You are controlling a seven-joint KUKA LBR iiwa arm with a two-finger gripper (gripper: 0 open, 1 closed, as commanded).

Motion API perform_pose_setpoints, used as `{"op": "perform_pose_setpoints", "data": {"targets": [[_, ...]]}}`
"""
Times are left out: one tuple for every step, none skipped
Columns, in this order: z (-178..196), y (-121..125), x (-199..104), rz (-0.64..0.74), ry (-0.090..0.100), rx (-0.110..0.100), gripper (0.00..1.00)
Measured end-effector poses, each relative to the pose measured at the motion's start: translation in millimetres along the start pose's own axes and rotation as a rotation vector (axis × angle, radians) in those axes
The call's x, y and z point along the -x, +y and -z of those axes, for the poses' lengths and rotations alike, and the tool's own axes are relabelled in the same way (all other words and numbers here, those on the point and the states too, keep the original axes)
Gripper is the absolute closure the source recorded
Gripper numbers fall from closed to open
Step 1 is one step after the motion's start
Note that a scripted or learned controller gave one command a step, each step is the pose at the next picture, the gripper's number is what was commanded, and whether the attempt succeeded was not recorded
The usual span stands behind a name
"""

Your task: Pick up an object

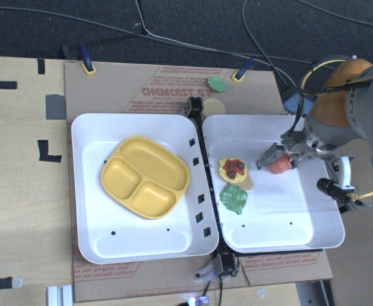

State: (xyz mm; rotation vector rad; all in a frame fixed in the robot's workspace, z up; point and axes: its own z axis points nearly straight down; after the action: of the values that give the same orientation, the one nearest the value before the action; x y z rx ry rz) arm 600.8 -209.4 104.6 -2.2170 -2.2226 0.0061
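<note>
- Nearest the camera, the front rim of the right-hand shallow white bin (282,246) was seen, with the left-hand shallow white bin (90,190) butted against it along a black-clipped seam.
- A yellow plastic three-compartment tray (145,176) was laid flat in the middle of the left bin, turned at a slant to its walls; it was judged too broad for the fingers and so an unlikely pick.
- In the right bin, close to the seam-side wall, a small yellow toy pizza with red toppings (233,169) was placed, and just in front of it, touching or nearly so, a green leaf-shaped toy (234,199); both were left lying flat and free of the arm.
- A small green ridged toy (217,83) was left outside the bins, on the brown cardboard sheet (129,88) near its far edge.
- A small red-orange rounded toy (280,165) was found toward the far right part of the right bin, and was taken to be the object being picked.
- The two-finger gripper (282,159) was brought low over that toy, the grey arm reaching in across the bin's right wall.
- The toy was seen right at the fingertips, partly covered by them; whether the jaws were apart or clamped on it could not be told.
</note>
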Motion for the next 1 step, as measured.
{"op": "perform_pose_setpoints", "data": {"targets": [[-19.6,0.6,-0.3,0.0,-0.002,0.004,0.0]]}}
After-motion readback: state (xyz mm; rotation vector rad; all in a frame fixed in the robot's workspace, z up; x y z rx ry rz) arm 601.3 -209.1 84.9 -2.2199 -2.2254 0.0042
